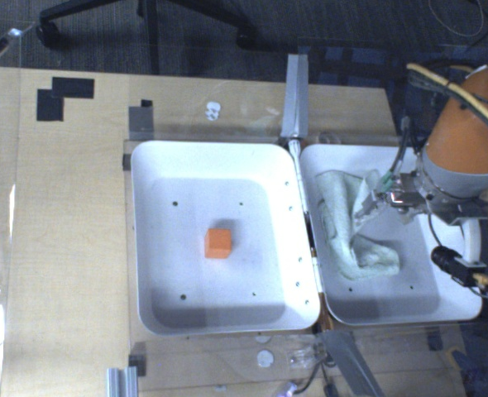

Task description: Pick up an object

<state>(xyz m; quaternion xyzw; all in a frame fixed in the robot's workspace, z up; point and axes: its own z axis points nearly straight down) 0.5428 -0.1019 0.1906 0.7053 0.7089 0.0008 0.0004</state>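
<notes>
- The arm reached in from the right, and its gripper sat low in the right bin, right at the crumpled pale cloth.
- From where I stood I could not tell whether the gripper was released, clenched, or had any of the cloth in it; metal and fabric blurred together there.
- The cloth lay along the left half of that bin, one end bunched near the front and a fold raised toward the gripper.
- The other candidate, a small orange block, sat alone near the middle of the left bin, well apart from the arm.
- To my eye the step in hand was a try at the cloth. Doing it well meant catching a raised fold, not flat fabric, then lifting straight up and slowly.
- The risk, I judged, was the cloth slipping free or dragging against the bin wall.
</notes>
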